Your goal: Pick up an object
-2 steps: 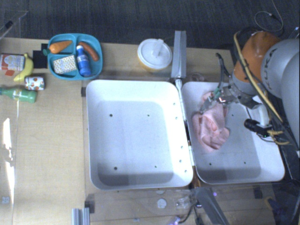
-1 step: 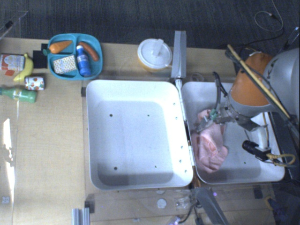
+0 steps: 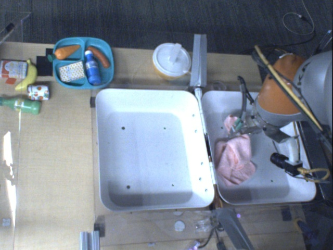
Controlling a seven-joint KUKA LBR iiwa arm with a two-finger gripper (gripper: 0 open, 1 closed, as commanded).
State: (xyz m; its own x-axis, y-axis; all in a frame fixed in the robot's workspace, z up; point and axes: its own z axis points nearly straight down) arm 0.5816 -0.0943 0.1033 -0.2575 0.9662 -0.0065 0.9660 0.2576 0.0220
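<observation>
A crumpled pink cloth lies in the right bin, toward its left side. Just above it sits a small pink and green object near the bin's left wall. My gripper reaches in from the right and is low over the cloth's upper edge, close beside the small object. Nothing is visibly held between its tips. The grey arm with its orange band covers the bin's upper right part.
The left bin stands beside the right one, with a metal divider post behind them. A white lidded cup, a blue tray of toy food and small items sit on the bench at the back left.
</observation>
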